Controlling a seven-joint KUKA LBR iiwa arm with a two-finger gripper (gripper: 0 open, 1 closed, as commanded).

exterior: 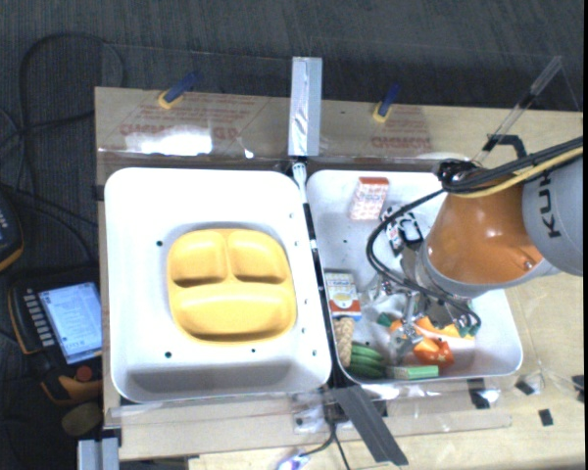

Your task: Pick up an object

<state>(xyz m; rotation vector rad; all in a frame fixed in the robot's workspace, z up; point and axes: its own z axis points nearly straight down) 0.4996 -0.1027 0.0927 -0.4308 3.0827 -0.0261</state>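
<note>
You are at the reach-in stage: the arm (pixel 490 238) is down over the right bin (pixel 505 355), with the hand (pixel 412 323) low among the clutter at its front, and you cannot tell from here how the hand is set or whether it has anything. Next you would need to close on one piece and lift straight up. The nearest candidate is an orange object (pixel 433 346) just beside the hand, small and bright, lying by a green piece (pixel 367 357); the left bin (pixel 127 262) holds a yellow tray (pixel 231 282).

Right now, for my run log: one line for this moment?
arm: over right bin | gripper: low among clutter | grasp: unclear | yellow tray: left bin
</note>
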